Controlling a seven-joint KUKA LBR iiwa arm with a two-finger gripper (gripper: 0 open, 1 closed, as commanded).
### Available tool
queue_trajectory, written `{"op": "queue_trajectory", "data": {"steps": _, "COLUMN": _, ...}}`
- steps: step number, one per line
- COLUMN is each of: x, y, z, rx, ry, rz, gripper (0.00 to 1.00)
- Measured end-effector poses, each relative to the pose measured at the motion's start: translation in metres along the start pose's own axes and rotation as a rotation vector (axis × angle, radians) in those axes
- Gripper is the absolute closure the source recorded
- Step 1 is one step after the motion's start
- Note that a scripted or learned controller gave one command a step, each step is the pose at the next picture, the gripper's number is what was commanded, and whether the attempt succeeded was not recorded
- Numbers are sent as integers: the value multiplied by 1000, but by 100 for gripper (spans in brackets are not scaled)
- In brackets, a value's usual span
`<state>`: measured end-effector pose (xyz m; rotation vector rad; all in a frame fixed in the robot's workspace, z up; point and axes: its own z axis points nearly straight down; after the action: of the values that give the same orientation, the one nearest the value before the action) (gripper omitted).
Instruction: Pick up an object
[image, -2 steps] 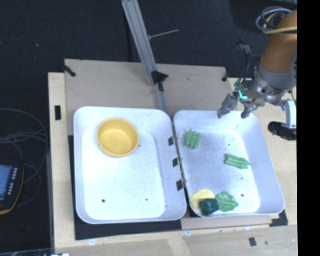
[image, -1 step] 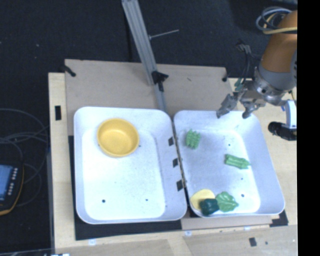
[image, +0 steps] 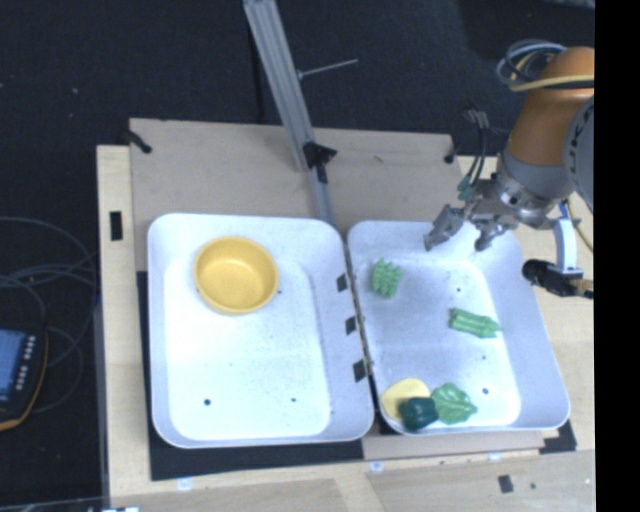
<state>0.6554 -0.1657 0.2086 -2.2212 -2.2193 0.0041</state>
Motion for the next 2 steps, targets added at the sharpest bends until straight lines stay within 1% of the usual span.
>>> {"op": "queue_trajectory", "data": {"steps": 1, "x": 6, "y": -2, "z": 61, "rx": 2, "ry": 1, "rz": -1, "gripper": 0}}
{"op": "queue_trajectory", "data": {"steps": 2, "x": 6, "y": -3, "z": 110, "rx": 1, "ry": 0, "rz": 0, "gripper": 0}}
